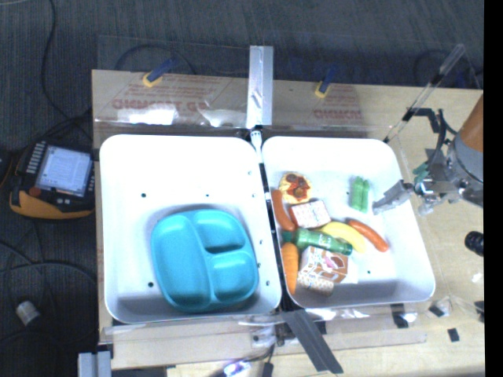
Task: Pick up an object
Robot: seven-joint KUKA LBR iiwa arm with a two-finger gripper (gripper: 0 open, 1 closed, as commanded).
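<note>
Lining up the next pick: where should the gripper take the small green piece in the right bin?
Grip the green piece across its narrow middle, coming straight down. It lies apart from the food pile, long axis up-down in view, with bare bin floor on both sides.

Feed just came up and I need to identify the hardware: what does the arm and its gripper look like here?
The arm enters from the right edge: grey metal body with an orange band above the wrist. Its two-finger gripper is grey metal with a slim pale finger, teal accents near the mount, and thin dark cables looping above it.

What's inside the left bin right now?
The left bin holds a blue divided tray, lying flat toward the front. Whatever lies beneath the tray is covered.
</note>
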